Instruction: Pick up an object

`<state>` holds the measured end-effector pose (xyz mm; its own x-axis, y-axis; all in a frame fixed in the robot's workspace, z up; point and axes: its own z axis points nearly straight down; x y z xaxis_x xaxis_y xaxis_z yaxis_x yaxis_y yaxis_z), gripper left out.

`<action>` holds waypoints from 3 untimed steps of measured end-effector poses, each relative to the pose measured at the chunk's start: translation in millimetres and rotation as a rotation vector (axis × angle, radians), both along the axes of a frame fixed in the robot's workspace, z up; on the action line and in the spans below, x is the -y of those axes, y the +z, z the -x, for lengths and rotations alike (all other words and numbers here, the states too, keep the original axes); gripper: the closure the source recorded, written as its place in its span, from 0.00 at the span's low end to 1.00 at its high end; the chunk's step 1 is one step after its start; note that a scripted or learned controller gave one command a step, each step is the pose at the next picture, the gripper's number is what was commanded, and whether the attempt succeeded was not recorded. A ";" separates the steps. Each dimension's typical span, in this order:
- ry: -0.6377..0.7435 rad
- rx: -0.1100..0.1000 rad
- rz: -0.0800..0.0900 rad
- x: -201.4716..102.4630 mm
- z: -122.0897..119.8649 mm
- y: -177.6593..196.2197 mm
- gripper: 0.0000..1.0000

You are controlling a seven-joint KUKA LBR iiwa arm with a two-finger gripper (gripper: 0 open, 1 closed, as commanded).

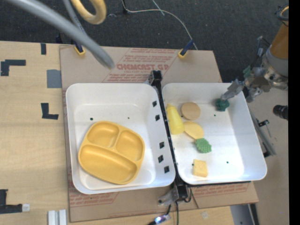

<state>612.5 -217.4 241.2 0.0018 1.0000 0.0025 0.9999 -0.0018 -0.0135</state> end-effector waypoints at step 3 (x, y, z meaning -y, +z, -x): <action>0.002 0.004 0.002 -0.9 7.9 -93.5 0.00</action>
